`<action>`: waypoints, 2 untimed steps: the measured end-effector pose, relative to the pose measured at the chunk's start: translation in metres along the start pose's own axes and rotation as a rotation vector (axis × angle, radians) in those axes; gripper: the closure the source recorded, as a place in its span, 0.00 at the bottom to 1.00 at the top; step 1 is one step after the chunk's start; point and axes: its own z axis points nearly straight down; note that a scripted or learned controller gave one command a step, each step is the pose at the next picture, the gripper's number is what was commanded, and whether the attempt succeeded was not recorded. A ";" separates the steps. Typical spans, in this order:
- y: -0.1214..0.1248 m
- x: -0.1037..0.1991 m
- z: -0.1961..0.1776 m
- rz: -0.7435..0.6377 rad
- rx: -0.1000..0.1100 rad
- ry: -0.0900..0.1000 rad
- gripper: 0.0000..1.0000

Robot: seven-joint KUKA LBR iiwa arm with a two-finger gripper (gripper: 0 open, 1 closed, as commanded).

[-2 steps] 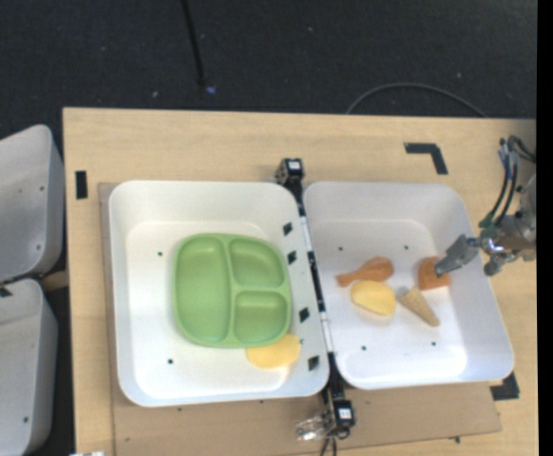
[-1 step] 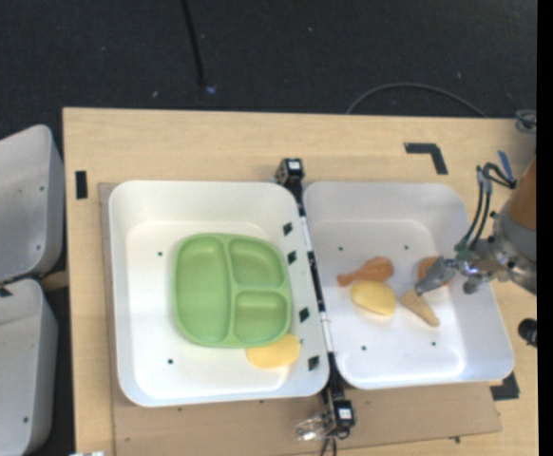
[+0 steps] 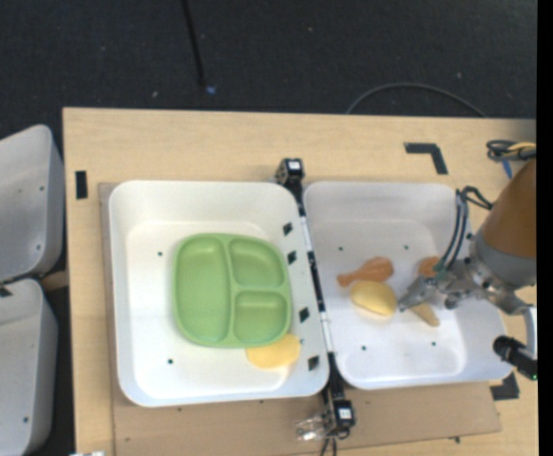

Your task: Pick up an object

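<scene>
Gripper [image 3: 419, 297] sits low in the right white bin [image 3: 352, 207], can't tell its jaw state. Yellow lemon-shaped toy [image 3: 375, 298] just left of it, orange toy [image 3: 369, 272] above. Green divided plastic plate [image 3: 231, 289] crowds the left bin [image 3: 143, 207]; tan wooden bench [image 3: 181, 145], dark carpet [image 3: 115, 36] beyond.

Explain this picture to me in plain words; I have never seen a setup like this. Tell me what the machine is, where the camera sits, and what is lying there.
One camera looks down at a slant on a wooden bench with two shallow white bins. The left bin holds a green divided tray and a yellow piece at its lower edge. The right bin holds a yellow piece and an orange piece. The robot arm reaches in from the right; its gripper is low in the right bin beside the yellow piece. Whether it holds anything is unclear.
</scene>
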 end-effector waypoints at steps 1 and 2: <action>0.000 -0.001 0.012 0.003 -0.003 -0.001 0.00; 0.001 -0.002 0.000 0.008 -0.007 -0.002 1.00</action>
